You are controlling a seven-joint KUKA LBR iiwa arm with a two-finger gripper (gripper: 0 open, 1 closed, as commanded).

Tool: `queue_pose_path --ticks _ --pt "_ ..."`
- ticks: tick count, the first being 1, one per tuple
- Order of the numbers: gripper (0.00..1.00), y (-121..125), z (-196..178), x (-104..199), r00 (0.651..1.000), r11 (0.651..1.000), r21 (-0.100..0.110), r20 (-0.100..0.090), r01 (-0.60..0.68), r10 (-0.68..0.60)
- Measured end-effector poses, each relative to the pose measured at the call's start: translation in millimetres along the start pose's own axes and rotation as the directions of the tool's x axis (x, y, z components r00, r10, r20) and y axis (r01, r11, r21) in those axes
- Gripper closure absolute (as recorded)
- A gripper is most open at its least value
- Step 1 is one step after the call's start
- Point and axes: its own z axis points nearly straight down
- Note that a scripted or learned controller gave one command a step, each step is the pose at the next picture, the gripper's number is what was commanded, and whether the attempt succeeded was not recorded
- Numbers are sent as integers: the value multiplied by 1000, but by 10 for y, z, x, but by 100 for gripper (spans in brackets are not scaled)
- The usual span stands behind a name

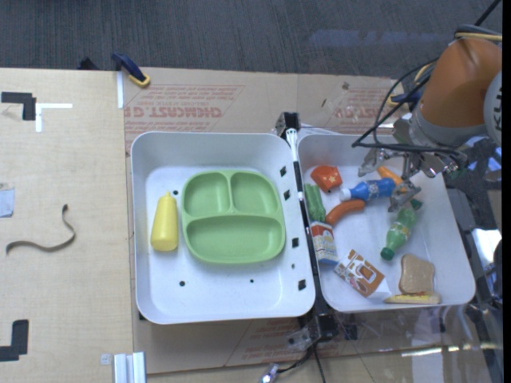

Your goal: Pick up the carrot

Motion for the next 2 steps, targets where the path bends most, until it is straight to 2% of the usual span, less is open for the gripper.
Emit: queue_pose_path --ticks 1,2 --pt "0 -442 110 120 998 998 3 3 -58 58" --pt "100 -431 14 127 998 998 -2 -2 -57 57"
